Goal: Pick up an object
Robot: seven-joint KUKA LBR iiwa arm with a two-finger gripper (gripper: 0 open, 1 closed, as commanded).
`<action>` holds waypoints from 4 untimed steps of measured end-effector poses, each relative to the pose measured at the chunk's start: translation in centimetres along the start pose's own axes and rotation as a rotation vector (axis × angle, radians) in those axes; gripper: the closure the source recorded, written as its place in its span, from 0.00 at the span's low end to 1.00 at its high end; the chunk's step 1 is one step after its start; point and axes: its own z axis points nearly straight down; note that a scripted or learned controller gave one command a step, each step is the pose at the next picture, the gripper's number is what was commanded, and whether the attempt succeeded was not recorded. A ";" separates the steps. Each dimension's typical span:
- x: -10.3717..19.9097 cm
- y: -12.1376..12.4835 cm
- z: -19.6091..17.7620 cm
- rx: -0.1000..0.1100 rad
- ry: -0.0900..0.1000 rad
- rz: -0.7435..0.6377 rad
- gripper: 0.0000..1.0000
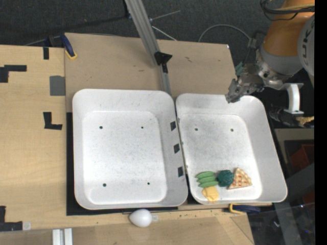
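Gripper (234,97) sits over the far right corner of the right bin (265,137), just at the rim; it appears small and dark at this slant, so I cannot tell its opening state, and I can make out nothing held in it. Arm (283,40) enters from the right, orange band visible above the grey wrist.

Right bin taken as landmark for all positions below.

Objects lie in a tight cluster at the near right corner of the right bin, at the opposite end of the bin from the gripper and well apart from it:
- green piece (206,178), ribbed, on the cluster's left
- dark teal piece (224,177), rounded, in the middle, touching the green piece
- pizza-slice-shaped piece (240,179), orange and tan, on the cluster's right, just beside the teal one
- yellow piece (210,192), nearest the bin's near rim, just below the green piece

Left bin (122,147) lies alongside the right bin on its left, rims touching or nearly so along the shared edge.

White egg-shaped object (141,218) rests on the bench outside both bins, beyond the near left corner of the right bin, just past the left bin's near rim.

Grey metal bar (145,29) runs aslant from beyond the right bin's far left corner
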 end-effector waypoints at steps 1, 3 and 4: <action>5.7 -1.2 0.9 0.007 0.001 -0.003 1.00; 16.8 -1.2 2.0 0.006 0.002 -0.005 1.00; 21.4 -1.1 3.4 0.008 0.001 -0.003 1.00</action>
